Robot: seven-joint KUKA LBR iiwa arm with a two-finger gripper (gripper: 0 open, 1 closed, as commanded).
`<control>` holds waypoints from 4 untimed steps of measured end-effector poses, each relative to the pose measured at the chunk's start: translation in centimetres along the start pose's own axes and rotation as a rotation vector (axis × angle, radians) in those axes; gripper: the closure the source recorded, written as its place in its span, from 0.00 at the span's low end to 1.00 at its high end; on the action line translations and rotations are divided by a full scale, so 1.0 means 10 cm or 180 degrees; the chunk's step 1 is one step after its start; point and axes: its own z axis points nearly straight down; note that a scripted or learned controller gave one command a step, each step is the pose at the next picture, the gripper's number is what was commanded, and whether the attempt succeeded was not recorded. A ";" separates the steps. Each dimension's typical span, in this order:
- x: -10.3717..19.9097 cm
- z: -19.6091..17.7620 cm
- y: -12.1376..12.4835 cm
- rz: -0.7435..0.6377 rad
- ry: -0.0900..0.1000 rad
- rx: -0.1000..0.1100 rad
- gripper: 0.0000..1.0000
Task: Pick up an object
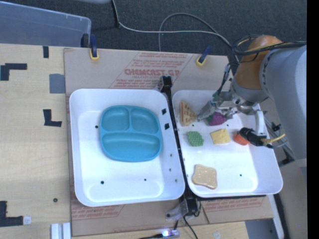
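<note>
Judging by how things lie, you're mid-grasp, nothing lifted: the claw point(215, 111) sits low in the right bin point(264, 180) over the purple piece point(218, 118), whether clamped I cannot tell.

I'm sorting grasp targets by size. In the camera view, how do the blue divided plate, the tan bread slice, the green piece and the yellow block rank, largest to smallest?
1. Blue divided plastic plate, by far the largest.
2. Tan toast-shaped bread slice.
3. Yellow square block and green bumpy piece: they look alike in size, so no ranking between them.
</note>
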 end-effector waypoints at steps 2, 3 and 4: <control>0.06 -0.75 0.12 -0.0005 0.0041 0.0023 1.00; 0.04 -1.22 0.06 -0.0001 0.0040 0.0026 1.00; 0.04 -1.67 0.07 -0.0004 0.0040 0.0026 1.00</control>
